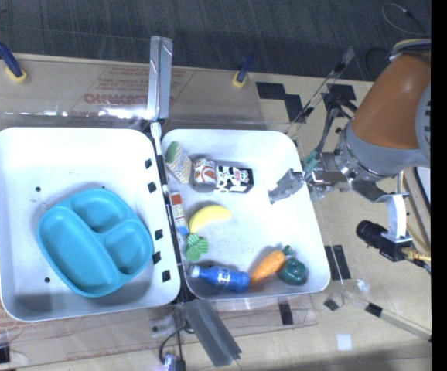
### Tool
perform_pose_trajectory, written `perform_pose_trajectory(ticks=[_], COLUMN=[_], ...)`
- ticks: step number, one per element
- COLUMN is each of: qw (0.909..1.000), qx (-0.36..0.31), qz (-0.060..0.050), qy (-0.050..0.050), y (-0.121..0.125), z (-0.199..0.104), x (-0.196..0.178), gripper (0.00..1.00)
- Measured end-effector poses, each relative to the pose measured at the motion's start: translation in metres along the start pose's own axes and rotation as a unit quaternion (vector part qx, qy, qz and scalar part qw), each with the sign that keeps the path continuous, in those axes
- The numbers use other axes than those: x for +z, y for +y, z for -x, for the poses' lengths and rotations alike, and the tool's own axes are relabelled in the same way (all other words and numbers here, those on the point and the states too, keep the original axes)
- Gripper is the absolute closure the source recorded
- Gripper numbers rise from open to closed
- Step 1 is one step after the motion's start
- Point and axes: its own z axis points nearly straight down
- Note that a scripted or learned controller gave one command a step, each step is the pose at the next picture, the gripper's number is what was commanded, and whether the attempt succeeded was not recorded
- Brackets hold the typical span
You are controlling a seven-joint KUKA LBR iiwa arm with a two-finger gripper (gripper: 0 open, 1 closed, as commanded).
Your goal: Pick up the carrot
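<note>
1. We see two white bins side by side on the desk [92, 83]: the left bin [15, 230] and the right bin [247, 141].
2. The left bin holds a blue divided plate [92, 242], lying slightly askew.
3. The carrot [267, 263] lies in the right bin near its front right corner, tilted, with its green top [291, 270] touching its right end.
4. Just left of the carrot lies a blue bottle [220, 277], along the front wall.
5. A yellow banana [209, 216] rests near the bin's middle, with a small green toy [197, 246] just below it.
6. Toward the back of the right bin lies a carton [222, 176] with a black-and-white pattern, on its side.
7. The grey arm [390, 114] with its orange band comes in from the right.
8. The gripper [287, 185] hovers over the right bin's right edge, well apart from the carrot and above it in the view.
9. We cannot tell whether the jaws are open or closed; nothing is visible between them.
</note>
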Motion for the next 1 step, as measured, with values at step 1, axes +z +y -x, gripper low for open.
perform_pose_trajectory(ticks=[1], qw=[0.9998], qx=[-0.021], qz=[0.001], qy=[0.001], y=[-0.0304], z=[0.0324], x=[0.1793], gripper=[0.0])
